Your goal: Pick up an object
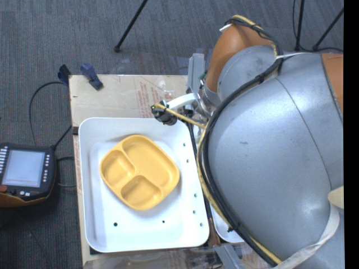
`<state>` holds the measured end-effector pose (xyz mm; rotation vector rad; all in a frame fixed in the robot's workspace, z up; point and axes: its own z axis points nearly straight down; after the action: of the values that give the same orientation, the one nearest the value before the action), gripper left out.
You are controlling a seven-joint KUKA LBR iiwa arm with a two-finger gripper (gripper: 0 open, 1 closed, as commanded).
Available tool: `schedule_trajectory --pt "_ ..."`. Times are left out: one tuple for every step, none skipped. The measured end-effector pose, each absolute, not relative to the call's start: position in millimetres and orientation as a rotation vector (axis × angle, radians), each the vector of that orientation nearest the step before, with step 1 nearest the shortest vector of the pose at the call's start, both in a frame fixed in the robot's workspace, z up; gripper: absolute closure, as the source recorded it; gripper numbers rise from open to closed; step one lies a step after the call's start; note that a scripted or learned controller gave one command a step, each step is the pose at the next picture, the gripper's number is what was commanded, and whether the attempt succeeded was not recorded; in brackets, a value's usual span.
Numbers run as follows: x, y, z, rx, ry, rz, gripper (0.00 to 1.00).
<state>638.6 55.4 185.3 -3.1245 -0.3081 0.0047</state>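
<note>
You have a yellow three-compartment plate (139, 172) lying flat, right side up and skewed, in the left white bin (95, 133).

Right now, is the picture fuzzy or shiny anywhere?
In the camera view, the yellow plate looks sharp and evenly lit, with only soft shadows in its three sections; the big grey arm sits close to the camera and hides most of the right bin; the white left bin shows no strong glare.
</note>
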Motion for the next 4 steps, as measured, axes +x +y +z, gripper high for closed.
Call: schedule_trajectory --pt "578.7 84 185 -3.125 -0.319 0.008 1.00" --pt "612.0 113 127 -3.116 -0.402 0.018 1.00" --pt "621.6 170 87 -3.122 -0.334 0.002 1.00" --pt "622.7 164 95 -3.123 -0.315 0.006 1.00"
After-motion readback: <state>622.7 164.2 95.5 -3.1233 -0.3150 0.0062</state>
